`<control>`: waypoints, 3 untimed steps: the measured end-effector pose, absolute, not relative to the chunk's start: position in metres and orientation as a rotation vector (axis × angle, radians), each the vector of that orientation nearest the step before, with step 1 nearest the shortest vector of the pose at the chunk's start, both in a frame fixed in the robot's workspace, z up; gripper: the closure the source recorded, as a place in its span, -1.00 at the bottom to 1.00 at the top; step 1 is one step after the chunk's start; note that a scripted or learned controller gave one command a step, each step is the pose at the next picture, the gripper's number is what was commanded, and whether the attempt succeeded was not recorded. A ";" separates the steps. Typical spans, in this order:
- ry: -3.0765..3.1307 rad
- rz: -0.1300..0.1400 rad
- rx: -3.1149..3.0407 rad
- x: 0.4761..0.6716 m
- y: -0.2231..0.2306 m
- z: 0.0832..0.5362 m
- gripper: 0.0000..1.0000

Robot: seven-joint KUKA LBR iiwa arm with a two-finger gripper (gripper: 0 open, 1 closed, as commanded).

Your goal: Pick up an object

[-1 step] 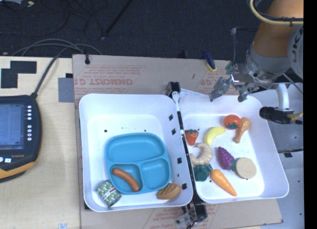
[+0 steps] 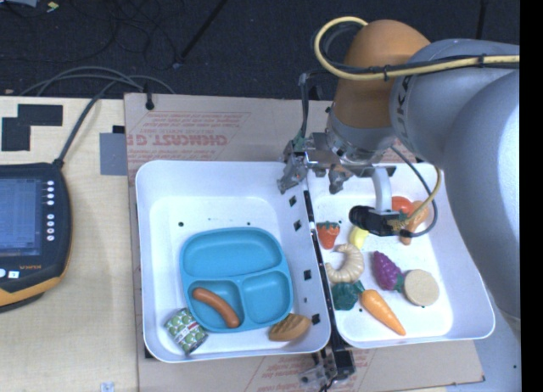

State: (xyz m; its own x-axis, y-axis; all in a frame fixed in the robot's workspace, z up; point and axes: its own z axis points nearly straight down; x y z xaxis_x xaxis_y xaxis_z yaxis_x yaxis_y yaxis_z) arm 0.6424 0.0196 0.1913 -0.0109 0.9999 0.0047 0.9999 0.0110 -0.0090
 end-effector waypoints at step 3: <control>-2.231 -0.017 -2.218 0.475 0.101 0.439 1.00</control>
